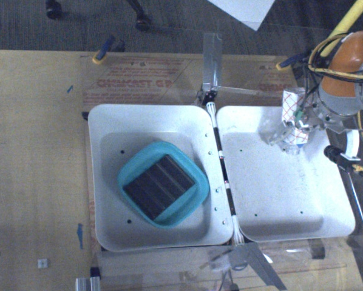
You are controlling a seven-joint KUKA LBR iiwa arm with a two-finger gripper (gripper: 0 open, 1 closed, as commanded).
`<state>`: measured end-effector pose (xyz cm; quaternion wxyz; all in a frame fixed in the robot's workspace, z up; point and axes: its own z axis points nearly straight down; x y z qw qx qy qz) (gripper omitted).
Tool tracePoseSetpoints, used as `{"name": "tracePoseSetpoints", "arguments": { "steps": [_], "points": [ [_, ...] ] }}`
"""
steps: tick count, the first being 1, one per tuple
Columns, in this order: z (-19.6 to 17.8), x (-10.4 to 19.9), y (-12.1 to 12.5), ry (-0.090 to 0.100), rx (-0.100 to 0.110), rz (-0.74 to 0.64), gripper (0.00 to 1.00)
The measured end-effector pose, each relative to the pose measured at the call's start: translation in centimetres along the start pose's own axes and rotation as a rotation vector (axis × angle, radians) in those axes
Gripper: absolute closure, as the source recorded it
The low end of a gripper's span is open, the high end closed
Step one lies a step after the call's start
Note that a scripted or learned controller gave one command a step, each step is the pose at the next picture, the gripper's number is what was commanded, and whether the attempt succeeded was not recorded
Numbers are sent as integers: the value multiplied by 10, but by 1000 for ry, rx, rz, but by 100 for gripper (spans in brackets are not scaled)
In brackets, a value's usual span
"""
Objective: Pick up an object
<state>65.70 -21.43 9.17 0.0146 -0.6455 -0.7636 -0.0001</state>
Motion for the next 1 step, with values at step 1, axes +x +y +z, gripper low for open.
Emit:
{"name": "tracePoseSetpoints", "arguments": {
  "steps": [1],
  "points": [
    [-11,1,1,-1,0,-2,100]
  ]
}}
